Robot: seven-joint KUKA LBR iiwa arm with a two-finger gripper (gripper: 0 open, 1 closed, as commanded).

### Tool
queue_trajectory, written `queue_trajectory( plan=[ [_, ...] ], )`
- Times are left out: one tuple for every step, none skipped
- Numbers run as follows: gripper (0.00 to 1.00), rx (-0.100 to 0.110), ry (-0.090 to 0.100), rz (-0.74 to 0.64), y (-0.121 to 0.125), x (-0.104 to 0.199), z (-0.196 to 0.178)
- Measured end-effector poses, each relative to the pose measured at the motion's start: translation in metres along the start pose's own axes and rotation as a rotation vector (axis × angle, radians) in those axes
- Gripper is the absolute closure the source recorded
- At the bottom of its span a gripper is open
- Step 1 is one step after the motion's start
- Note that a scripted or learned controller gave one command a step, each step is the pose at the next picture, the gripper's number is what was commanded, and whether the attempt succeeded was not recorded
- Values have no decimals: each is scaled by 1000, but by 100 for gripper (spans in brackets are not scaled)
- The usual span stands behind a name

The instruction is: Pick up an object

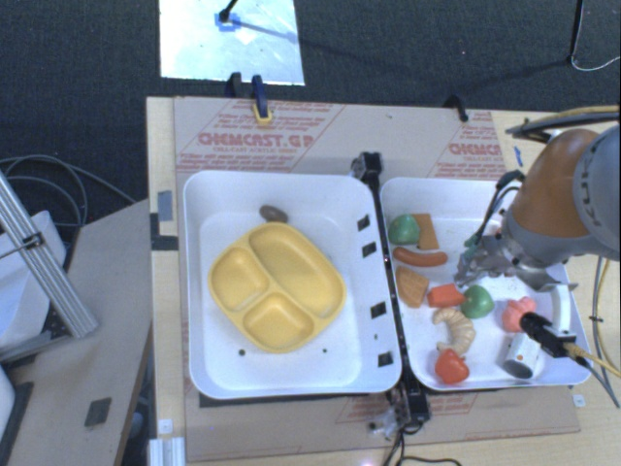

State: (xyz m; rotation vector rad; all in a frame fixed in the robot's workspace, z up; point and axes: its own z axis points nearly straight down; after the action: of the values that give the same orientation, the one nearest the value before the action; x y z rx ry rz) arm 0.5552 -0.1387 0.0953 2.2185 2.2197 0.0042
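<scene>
Over right bin (408, 194), claw (469, 270)

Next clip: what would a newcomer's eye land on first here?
The big yellow divided tray lying in the left bin. Then the right bin, crowded with toy food, and the grey arm with its orange band reaching in from the right, its claw low among a green ball and neighbouring pieces.

The board (291, 129) under the bins bore red print reading "CHEMCAST GP" at its left and, partly legible, again at its right.
</scene>
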Motion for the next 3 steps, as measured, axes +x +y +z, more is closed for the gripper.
queue_trajectory(
  plan=[
    [0, 0, 0, 0, 0, 0, 0],
    [0, -3, -1, -6, 60, 1, 10],
    [0, 19, -6, 1, 110, 17, 14]
  ],
)
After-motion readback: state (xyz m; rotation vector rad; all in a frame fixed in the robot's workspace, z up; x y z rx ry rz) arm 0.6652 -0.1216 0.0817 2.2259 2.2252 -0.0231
